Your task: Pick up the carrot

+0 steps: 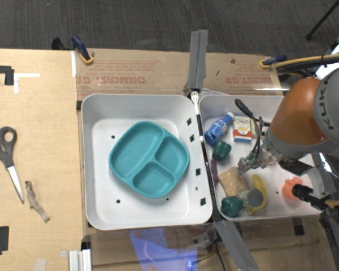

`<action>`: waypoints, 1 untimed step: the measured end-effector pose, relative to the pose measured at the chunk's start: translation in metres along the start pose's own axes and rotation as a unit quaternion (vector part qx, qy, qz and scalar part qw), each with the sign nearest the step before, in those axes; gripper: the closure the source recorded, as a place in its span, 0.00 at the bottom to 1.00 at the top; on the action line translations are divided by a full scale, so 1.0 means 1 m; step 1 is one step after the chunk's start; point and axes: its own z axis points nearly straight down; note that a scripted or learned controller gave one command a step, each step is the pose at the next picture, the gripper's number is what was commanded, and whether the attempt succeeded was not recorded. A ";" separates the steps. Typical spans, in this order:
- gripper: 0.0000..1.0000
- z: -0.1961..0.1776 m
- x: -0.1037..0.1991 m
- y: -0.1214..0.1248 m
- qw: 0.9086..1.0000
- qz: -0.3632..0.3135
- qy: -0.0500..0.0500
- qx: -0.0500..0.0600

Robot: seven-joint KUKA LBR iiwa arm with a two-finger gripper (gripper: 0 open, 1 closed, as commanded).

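The carrot (pixel 289 184) is a small orange-pink piece lying at the right side of the right bin (pixel 271 101), partly behind the robot's own hardware. My gripper (pixel 250 162) hangs low over the middle of that bin, left of the carrot and apart from it. It is just above the upper right corner of a tan bread-like block (pixel 233 179). Nothing shows held in it. The arm's orange band (pixel 296 114) covers part of the bin behind.
Around the gripper lie a blue bottle (pixel 218 128), a small white box (pixel 243 128), a dark green piece (pixel 221 149), a purple strip (pixel 214 168), a yellow banana (pixel 260 192), a grey can (pixel 251 197) and a green cup (pixel 232 206). The left bin (pixel 96 168) holds a teal divided plate (pixel 150 158).
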 end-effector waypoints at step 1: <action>1.00 -0.118 -0.074 0.005 0.999 -0.039 0.000 0.002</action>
